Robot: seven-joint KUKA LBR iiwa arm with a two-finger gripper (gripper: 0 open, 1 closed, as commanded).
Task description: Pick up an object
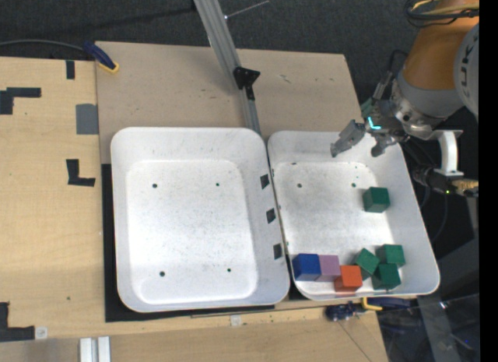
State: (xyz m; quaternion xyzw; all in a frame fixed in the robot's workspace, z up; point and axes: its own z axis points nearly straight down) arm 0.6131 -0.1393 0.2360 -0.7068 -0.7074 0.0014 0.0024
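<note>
Gripper hangs above the far edge of the right bin, fingers spread apart, nothing between them. One finger points down-left toward the bin floor; the other sits nearer the wrist. Orange band of the arm is at upper right.

Closest candidate: a lone green cube, standing free on the bin floor, below and slightly right of the gripper in view, apart from everything else. It looks like the easiest pick, with clear space on all sides.

The rest huddle along the near wall of the right bin: blue cube, purple cube, orange cube, and three green cubes packed in the corner, touching or nearly so.

Left bin holds no blocks.

Risks, as judgement:
- Descent offset from the lone cube: a finger lands on top and tips or shoves it rather than straddling it.
- Going for the cluster: no finger room between neighbours, and the bin wall blocks one side; a grasp is likely to slip or catch two.
- Gripper is close to the far rim; a low sideways move could clip it.
</note>
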